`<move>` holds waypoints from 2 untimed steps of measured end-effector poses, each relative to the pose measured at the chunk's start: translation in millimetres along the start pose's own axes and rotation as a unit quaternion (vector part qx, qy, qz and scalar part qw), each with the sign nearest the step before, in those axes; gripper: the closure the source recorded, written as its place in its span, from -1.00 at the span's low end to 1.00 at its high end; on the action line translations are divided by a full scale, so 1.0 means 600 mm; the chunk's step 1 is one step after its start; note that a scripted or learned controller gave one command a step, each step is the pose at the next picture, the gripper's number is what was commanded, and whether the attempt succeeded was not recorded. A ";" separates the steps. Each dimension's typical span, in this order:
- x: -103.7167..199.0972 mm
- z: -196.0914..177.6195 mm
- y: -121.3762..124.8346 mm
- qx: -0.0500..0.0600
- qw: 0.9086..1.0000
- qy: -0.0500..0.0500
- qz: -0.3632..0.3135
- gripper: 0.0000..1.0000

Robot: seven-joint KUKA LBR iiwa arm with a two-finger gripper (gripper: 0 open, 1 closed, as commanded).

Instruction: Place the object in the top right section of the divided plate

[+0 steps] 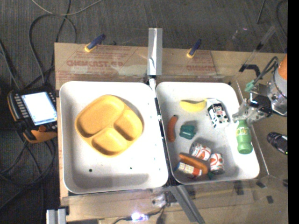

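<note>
While the left bin (pixel 70 171) held the yellow divided plate (pixel 109 124), its sections bare, the gripper (pixel 246 115) pinched the green bottle (pixel 243 138) by its neck over the right bin (pixel 233 169), where a narrow grasp risked slippage; label illegible, backboard reading "CHEMCAST".

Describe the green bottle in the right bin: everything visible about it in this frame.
The green bottle is a small toy-like plastic bottle, bright green with a pale label patch near its upper part. It sits at the right bin's right edge, lengthwise along that wall, neck pointing toward the far side. The gripper is just above its neck end; whether it touches the bottle cannot be told. No other item in the bin touches it; the nearest, a black-and-white packet, lies to its upper left.
</note>
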State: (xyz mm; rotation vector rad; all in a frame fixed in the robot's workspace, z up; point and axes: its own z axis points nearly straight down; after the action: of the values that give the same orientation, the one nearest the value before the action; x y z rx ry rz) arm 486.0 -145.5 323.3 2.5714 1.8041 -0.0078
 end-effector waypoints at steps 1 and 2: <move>0.000 0.000 0.000 0.000 1.000 0.000 0.000 -1.00; 0.001 -0.014 0.000 0.001 1.000 -0.001 -0.001 1.00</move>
State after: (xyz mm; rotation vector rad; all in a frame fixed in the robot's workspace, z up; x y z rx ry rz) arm 486.6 -144.8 331.8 2.5700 1.8065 -0.0115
